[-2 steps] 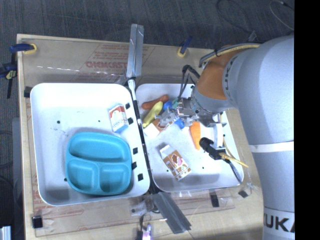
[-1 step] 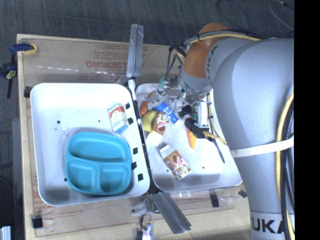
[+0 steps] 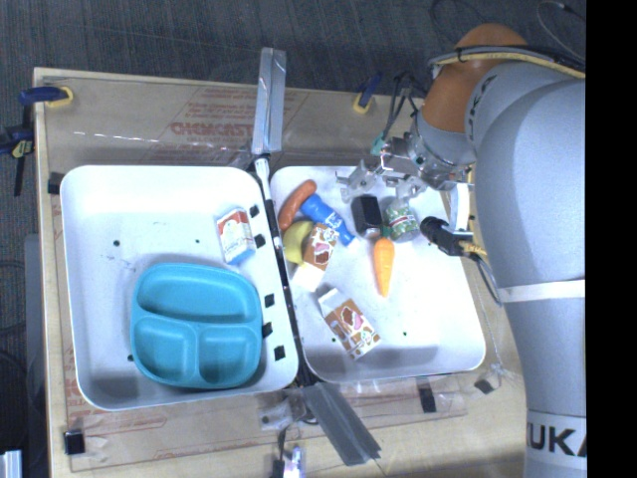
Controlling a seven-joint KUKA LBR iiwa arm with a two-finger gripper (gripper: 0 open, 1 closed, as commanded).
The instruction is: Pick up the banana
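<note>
In right bin (image 3: 453,352): banana (image 3: 296,239), carrot (image 3: 383,265); left bin (image 3: 90,267): blue tray (image 3: 197,325).

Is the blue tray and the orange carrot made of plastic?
Probably, yes. The light blue three-compartment tray has smooth moulded walls with a soft sheen, like plastic. The small orange carrot is one even, bright colour with a smooth skin, so it looks like a plastic toy, though that's not certain.

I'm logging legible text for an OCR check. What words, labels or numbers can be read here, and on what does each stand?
"UKA", first letter cut off, on the arm's base.
Red print on the bench board behind the bins: mirrored and too faint to read.
Small carton in the left bin: print too small.
Carton in the right bin: print too small.
Green can: label blurred.
</note>
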